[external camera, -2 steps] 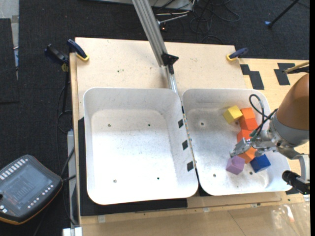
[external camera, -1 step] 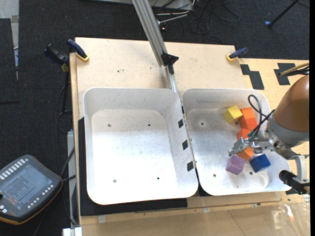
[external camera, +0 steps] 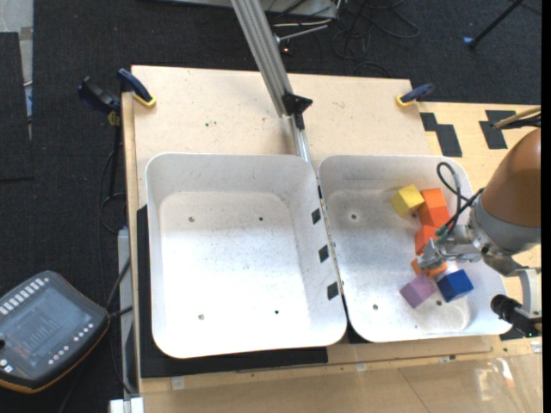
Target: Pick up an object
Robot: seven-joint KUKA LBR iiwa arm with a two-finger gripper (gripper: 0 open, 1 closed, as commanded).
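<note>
Several small blocks lie in the right bin [external camera: 370,231], toward its right side. A yellow cube [external camera: 409,200] sits farthest back, with an orange block [external camera: 433,206] touching it. Another orange piece [external camera: 424,238] lies just in front, and a smaller orange bit [external camera: 421,268] peeks out below the gripper. Nearest the front are a purple cube [external camera: 418,292] and a blue cube [external camera: 455,285]. My gripper [external camera: 440,255] is low over the orange pieces, between them and the blue cube, and it hides part of them. The orange-banded wrist [external camera: 516,200] comes in from the right.
The left bin [external camera: 228,248] adjoins the right one along a shared wall. A metal pole [external camera: 263,46] slants over the back of the bench. Clamps [external camera: 133,84] sit at the bench's back corners. A pendant [external camera: 43,329] lies at the lower left, off the bench.
</note>
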